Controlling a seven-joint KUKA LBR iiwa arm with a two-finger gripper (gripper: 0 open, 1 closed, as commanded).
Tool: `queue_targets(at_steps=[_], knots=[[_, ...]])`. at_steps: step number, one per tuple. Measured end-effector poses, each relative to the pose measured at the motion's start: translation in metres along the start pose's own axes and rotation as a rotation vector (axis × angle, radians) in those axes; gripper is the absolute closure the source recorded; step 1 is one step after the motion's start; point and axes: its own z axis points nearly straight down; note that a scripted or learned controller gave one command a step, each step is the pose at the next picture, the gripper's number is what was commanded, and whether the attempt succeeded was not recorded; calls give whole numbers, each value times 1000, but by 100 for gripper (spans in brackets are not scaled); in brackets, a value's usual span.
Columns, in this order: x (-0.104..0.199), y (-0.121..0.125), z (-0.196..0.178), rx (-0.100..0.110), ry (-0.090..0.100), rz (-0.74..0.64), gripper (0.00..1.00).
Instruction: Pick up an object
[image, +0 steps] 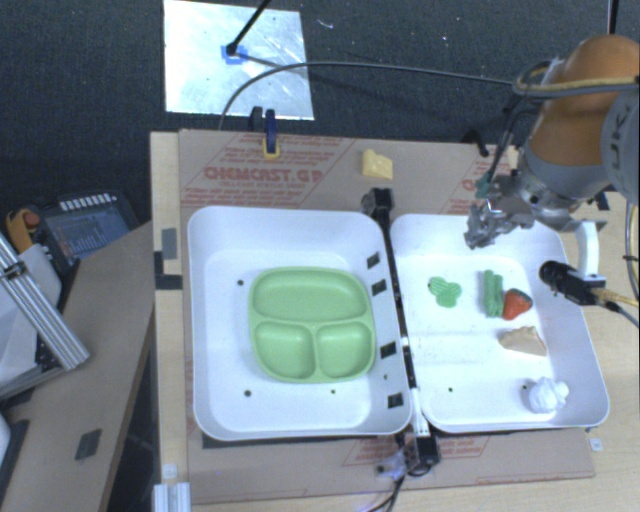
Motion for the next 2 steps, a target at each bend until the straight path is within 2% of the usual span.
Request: queue_targets(at_steps=[2], knots=[[113,-31,21,2,1,-1,100]])
